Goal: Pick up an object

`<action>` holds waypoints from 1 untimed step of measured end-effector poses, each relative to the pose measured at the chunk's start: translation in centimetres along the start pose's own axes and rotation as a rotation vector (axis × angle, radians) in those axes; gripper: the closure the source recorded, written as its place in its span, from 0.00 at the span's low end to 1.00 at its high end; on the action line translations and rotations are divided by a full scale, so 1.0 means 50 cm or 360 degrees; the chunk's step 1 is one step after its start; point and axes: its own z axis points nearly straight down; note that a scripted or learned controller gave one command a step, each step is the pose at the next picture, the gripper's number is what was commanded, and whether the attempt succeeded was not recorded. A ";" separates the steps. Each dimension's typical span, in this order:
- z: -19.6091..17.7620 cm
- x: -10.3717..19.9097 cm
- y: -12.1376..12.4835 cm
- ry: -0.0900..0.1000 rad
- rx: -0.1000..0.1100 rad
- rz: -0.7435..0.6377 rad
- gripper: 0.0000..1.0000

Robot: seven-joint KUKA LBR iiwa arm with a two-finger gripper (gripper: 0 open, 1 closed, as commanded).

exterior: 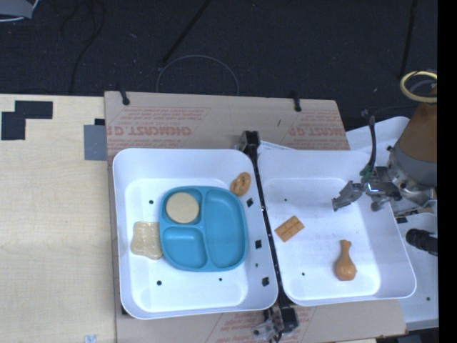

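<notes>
The tool (pixel 344 197) is seen over the right bin's (pixel 314 164) right part, its state cannot be told. The drumstick (pixel 345 261) and waffle piece (pixel 289 229) lie apart, open floor between.

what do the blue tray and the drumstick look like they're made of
Blue tray: likely molded plastic, going by its uniform color, smooth divided wells and rounded rims. Drumstick: probably plastic toy food, with an even tan, slightly glossy surface; too small to be sure.
</notes>
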 end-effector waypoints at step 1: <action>0.111 -0.006 0.018 0.0002 0.0006 0.0000 0.00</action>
